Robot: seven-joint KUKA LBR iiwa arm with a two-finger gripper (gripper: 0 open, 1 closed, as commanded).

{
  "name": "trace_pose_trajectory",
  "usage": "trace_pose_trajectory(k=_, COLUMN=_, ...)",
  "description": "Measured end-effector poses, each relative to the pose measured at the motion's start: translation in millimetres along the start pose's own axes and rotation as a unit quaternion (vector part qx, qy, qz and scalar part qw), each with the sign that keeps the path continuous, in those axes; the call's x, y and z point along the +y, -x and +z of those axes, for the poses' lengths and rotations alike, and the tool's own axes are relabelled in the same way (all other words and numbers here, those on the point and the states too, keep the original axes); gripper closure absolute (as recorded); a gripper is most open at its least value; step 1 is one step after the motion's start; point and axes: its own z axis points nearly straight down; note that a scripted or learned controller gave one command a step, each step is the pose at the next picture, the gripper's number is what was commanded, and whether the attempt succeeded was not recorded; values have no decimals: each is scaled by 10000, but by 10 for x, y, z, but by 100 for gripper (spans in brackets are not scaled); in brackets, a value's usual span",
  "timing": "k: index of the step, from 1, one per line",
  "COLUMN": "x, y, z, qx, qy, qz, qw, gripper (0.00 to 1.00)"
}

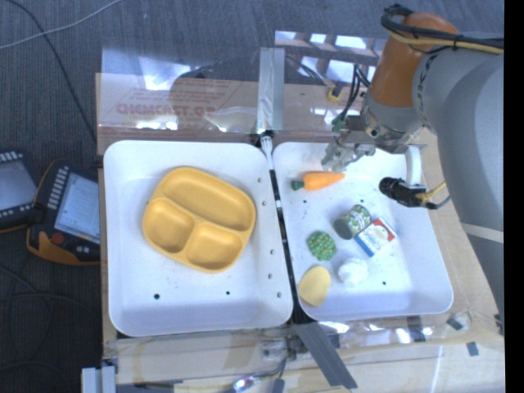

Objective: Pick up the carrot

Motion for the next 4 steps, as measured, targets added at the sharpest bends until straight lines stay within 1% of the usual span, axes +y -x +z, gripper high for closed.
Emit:
trace_pose_trajectory(k=1, x=2, y=870, z=22, qx=-10, qy=0, qz=-75, qw=10000, gripper=0)
trace_pose_trajectory(k=2, x=11, y=284, z=-38, qx=-1, qy=3, qz=-818, qw=9966, gripper=0)
trace_pose_trajectory(k=3, x=-176, y=113, z=1, qx=-3, qy=-4, qz=-734, qw=9973, gripper=0)
trace_pose_trajectory(k=4, x=-439, y=-51, z=276, qx=13, qy=-6, qz=270, qw=9996, gripper=0)
